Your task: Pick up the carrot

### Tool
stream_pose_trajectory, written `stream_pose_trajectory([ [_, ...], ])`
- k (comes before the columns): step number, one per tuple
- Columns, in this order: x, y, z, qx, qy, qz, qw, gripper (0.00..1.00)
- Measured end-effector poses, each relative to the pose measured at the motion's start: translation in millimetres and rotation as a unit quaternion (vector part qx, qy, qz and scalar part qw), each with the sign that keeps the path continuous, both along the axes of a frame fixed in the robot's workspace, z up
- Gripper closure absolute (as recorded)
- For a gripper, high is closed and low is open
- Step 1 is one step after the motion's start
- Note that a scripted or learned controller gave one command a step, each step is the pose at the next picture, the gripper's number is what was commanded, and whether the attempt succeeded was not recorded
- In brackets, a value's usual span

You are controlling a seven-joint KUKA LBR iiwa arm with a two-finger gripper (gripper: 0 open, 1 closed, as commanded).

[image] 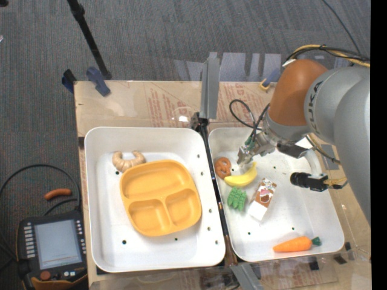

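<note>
One two-finger gripper (247, 156) hangs low over the upper left part of the right-hand shallow white bin (326, 213), its tip just above the curved yellow toy banana (242, 177). From this slant I cannot tell how wide it is set, and nothing is visibly held in it.

The task's thing, the orange toy carrot with a green leafy end (294, 244), lies on its side near the bin's front edge, well apart from the gripper and with bare floor all round it.

The main risk, as I judge it, is a grasp at the wrong place. The tool stands over a tight cluster: the banana, a small round orange-brown fruit (222, 166) just beside it, a green knobbly toy vegetable (237, 199) below, and a small white and red carton (262, 200) to the right. A descent from here would likely meet the banana, not the carrot. Moving across to the carrot, a low path could knock the carton. The carrot also lies close to the front wall, so fingers coming down there may strike the rim or push the tapered body away.

Further out, the left-hand white bin (100, 222) bears a yellow three-compartment plastic tray (160, 196) with a tan croissant-shaped toy (128, 159) touching its upper left edge; neither stands in the way.
</note>
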State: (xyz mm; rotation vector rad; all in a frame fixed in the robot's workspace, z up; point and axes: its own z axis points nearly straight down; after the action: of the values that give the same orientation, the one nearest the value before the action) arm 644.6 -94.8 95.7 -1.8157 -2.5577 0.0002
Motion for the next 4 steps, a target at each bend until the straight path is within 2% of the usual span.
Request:
stream_pose_trajectory([
  [1,-97,18,90,-0.0018,0.001,-0.229,0.9734,1.00],
  [2,-94,13,19,0.0004,-0.007,-0.432,0.9020,1.00],
  [3,-147,50,89,-0.0020,0.002,-0.235,0.9720,1.00],
  [4,-170,76,89,-0.0031,0.003,-0.408,0.9129,1.00],
])
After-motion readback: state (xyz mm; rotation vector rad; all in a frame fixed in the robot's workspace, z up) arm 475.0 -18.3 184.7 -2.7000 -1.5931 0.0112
